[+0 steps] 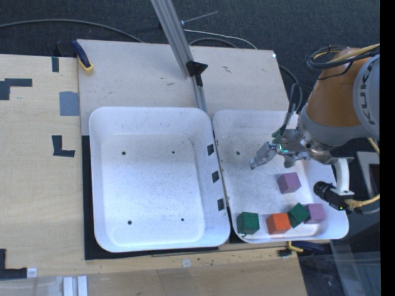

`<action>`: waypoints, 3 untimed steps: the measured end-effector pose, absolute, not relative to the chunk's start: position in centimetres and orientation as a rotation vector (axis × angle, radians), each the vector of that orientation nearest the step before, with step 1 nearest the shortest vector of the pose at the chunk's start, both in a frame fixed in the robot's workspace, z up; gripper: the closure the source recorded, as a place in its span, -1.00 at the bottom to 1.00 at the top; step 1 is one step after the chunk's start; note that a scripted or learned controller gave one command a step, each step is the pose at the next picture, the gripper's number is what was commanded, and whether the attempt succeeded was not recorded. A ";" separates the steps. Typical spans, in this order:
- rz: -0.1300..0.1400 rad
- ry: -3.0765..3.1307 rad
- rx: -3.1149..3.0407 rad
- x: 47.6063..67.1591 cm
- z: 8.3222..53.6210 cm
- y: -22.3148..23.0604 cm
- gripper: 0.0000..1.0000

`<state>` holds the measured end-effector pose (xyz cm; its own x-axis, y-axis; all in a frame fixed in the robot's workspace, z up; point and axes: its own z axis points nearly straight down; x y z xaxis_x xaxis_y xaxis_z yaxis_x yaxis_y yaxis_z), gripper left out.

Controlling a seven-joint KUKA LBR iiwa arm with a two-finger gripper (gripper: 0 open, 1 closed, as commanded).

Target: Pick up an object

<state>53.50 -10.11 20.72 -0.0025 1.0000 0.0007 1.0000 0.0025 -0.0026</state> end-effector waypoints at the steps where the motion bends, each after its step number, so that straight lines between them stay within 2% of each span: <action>1: 0.000 -2.223 -2.232 55.2 27.2 -17.6 -1.00; 2: 0.009 -2.213 -2.219 52.0 17.0 -20.4 -1.00; 3: 0.003 -2.222 -2.219 53.8 8.9 -20.9 -1.00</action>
<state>53.79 -20.89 8.90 -0.0012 1.0000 -0.0007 1.0000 0.0012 -0.0024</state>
